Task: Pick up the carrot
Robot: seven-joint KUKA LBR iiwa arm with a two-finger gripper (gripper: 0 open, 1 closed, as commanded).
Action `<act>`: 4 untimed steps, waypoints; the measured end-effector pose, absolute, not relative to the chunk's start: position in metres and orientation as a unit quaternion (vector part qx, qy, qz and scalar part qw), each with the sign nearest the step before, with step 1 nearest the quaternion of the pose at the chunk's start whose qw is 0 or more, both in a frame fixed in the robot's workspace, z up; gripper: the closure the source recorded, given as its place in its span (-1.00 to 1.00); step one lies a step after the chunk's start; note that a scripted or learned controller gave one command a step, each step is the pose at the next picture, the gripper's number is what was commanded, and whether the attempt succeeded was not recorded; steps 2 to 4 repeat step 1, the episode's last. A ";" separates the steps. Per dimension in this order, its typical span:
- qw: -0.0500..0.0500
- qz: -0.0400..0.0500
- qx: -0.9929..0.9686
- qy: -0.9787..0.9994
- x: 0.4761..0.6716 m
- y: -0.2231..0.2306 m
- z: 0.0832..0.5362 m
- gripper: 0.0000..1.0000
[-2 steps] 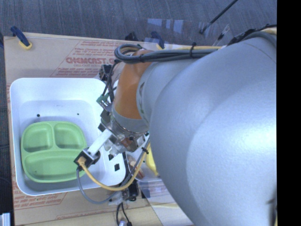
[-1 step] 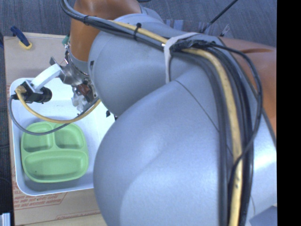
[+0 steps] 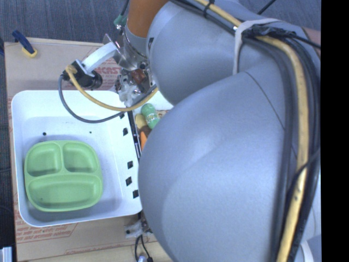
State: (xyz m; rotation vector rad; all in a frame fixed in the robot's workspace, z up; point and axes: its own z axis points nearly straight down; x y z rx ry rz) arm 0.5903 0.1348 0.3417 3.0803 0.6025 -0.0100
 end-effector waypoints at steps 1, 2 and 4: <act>-0.001 -0.003 0.982 0.188 0.613 0.059 0.399 1.00; -0.001 -0.003 0.982 0.188 0.613 0.059 0.399 1.00; -0.001 -0.003 0.982 0.188 0.613 0.059 0.399 1.00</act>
